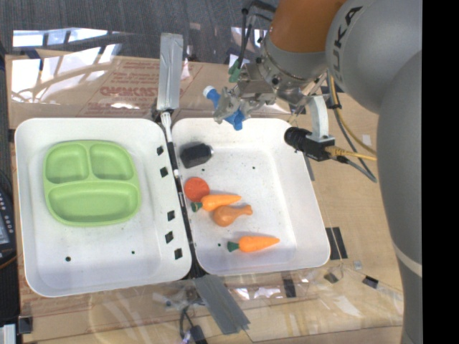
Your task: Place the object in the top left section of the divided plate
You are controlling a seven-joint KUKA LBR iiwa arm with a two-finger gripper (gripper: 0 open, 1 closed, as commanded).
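Note:
A green divided plate lies in the left bin, with two small sections at its far side and one long section at its near side. In the right bin lie a black object, a red tomato, an orange carrot, a tan drumstick and a second carrot. My gripper hangs over the far left edge of the right bin, above and behind the black object. Its blue-tipped fingers stand open with nothing between them.
A raised divider with black clips separates the two bins. A grey strip lies on the cardboard behind them. A black cylinder with a yellow cable sticks out beside the wrist over the right bin's far right corner.

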